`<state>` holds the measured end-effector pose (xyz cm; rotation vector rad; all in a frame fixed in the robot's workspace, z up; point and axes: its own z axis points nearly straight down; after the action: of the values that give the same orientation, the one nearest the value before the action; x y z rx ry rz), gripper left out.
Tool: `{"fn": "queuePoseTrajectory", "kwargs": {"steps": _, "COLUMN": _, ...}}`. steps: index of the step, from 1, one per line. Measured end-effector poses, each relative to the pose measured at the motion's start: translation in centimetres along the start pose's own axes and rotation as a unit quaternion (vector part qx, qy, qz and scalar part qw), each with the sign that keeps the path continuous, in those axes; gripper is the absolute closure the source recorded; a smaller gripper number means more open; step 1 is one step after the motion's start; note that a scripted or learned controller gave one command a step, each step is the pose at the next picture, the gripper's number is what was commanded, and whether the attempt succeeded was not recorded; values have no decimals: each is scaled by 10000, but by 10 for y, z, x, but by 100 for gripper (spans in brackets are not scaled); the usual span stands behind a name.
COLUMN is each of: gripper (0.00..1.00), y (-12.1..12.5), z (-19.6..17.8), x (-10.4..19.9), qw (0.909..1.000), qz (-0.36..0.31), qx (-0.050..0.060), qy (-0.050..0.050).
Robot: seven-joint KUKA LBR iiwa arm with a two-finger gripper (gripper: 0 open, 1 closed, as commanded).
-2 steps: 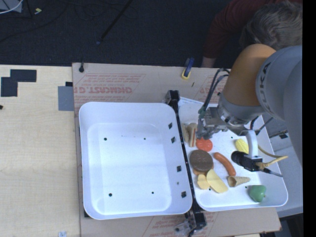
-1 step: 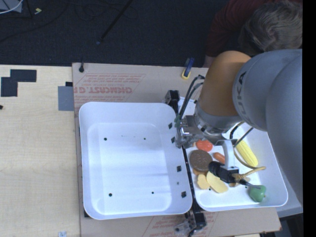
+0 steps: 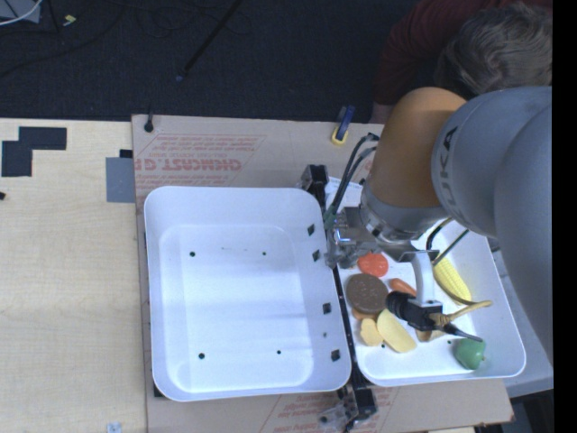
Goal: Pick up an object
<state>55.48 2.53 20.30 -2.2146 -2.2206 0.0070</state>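
The gripper (image 3: pixel 347 240) hangs low over the left side of the right bin (image 3: pixel 505 354), by the wall between the bins. I cannot tell if it grips anything. Just beside it lie a small orange-red piece (image 3: pixel 372 263) and a brown round disc (image 3: pixel 367 292). Farther out sit two pale yellow chunks (image 3: pixel 388 332), a banana (image 3: pixel 453 280) and a green ball (image 3: pixel 470 354). The left bin (image 3: pixel 162 242) is beside them.

Cardboard sheet (image 3: pixel 225 152) under the bins: red printed lettering, upside down and too blurred to read with confidence. No other legible text, numbers or labels.
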Motion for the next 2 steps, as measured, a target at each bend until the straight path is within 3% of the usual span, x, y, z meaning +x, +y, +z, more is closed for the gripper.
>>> {"fn": "queuePoseTrajectory", "kwargs": {"steps": 1, "gripper": 100, "y": 0, "z": -9, "x": 0, "qw": 10000, "qz": -21, "qx": 17, "qy": -1}}
{"fn": "queuePoseTrajectory", "kwargs": {"steps": 2, "gripper": 100, "y": -48, "z": 18, "x": 53, "qw": 10000, "qz": -7, "qx": 13, "qy": 7}}
